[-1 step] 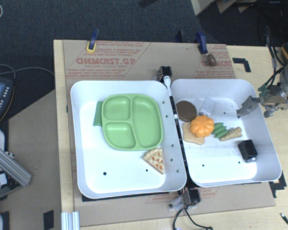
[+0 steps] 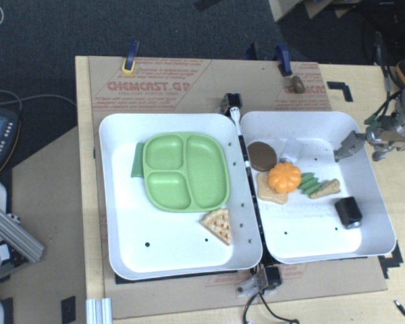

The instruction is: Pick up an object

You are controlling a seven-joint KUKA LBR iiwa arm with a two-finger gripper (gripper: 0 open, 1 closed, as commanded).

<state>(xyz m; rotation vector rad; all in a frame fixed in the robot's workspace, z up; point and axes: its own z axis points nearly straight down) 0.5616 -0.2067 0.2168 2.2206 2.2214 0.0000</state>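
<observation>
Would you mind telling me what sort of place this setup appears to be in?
Most likely a robotics lab bench for pick-and-place trials: two white bins sit on a board held by clamps, toy food such as a small orange pumpkin lies inside, and a gripper reaches in.
</observation>
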